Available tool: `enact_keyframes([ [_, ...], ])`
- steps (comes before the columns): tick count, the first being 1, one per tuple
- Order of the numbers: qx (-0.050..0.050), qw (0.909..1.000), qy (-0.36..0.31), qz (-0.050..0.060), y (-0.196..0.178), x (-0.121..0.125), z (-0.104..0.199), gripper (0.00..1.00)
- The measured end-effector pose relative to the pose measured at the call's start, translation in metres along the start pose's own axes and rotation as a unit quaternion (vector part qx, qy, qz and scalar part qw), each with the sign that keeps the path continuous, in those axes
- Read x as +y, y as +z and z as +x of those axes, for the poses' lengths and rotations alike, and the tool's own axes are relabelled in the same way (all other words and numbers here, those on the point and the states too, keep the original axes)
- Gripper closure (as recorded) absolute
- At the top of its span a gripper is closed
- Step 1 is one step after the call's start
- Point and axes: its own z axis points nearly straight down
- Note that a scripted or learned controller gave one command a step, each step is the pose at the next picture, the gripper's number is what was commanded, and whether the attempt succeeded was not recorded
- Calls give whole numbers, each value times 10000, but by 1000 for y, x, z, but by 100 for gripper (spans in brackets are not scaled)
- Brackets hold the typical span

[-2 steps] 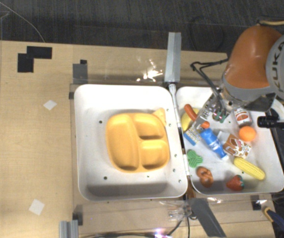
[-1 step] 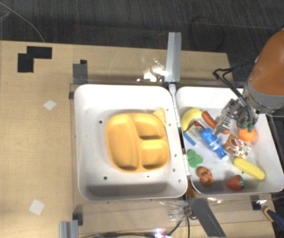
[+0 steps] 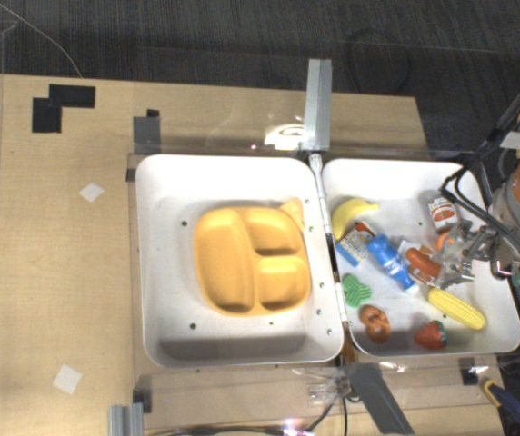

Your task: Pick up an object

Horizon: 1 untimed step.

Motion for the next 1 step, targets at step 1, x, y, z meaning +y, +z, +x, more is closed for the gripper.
enact_keyframes([
  [1,-47,10000,-14,-7,-12,2,-3,100],
])
